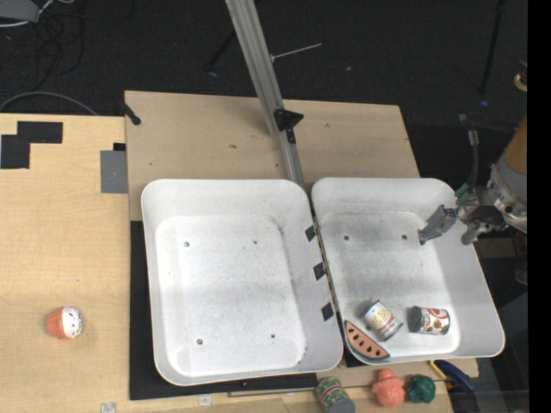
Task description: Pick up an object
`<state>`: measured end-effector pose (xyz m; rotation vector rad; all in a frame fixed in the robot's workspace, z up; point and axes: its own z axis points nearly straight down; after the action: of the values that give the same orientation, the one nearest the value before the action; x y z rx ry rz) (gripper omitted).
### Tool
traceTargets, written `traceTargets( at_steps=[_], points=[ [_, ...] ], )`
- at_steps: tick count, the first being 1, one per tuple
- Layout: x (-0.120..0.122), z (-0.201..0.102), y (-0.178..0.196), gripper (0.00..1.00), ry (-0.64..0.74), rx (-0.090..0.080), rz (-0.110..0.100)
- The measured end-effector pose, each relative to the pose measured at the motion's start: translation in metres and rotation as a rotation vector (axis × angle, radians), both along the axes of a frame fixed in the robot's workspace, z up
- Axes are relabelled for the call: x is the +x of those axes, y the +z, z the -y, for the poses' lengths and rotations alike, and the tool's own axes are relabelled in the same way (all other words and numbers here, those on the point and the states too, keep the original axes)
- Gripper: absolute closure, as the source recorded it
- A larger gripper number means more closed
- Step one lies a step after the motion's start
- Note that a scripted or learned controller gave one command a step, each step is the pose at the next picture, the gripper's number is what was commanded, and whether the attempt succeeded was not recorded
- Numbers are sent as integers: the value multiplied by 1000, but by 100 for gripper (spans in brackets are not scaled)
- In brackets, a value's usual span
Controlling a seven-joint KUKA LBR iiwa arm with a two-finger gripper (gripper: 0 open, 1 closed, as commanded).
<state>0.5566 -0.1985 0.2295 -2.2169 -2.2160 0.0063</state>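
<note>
We see the gripper (454, 225) with fingers spread and holding nothing, hovering at the right bin (405, 198) far edge, well apart from the cans (429, 320) at its near end, likely staging.

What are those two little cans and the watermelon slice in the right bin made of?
The cans look like small toy tins with glossy printed labels, metal or plastic; it's unclear which. The watermelon slice looks like matte moulded plastic or foam, evenly coloured red with a green rind.
</note>
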Motion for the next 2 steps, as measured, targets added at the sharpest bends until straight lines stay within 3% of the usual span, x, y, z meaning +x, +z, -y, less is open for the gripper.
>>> traceTargets(
  at_steps=[2],
  points=[
    [-3,-4,-126,0,0,1,-1]
  ],
)
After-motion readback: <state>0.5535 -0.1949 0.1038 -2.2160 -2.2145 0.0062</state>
